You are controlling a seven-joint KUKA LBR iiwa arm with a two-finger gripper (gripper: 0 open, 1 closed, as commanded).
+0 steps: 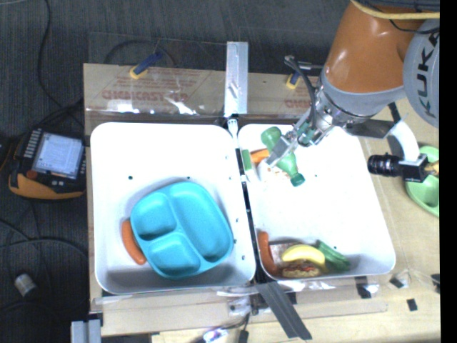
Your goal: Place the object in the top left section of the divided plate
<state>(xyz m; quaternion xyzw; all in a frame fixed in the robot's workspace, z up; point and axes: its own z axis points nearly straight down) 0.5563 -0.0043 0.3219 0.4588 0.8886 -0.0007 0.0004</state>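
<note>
Currently the claw (280, 151) sits over the right bin (357, 213), near the divider between the two bins, with a green bottle-shaped object (283, 156) at its tips; the fingers look closed on it, bottle hanging tilted with its cap end pointing away from the divider. An orange item (260, 154) lies just beside the bottle, on the divider side. Blue divided plate (182, 227) is in the left bin (114, 163), across the divider from the claw, all its sections bare. A hot dog (131, 241) rests against the plate's far edge from the divider. Banana (303, 254) and other toy food sit in the right bin's near corner by the divider. Judgement: pick looks done, transfer not started. Left to do: carry across the divider, line up over the plate's top left section, release.
</note>
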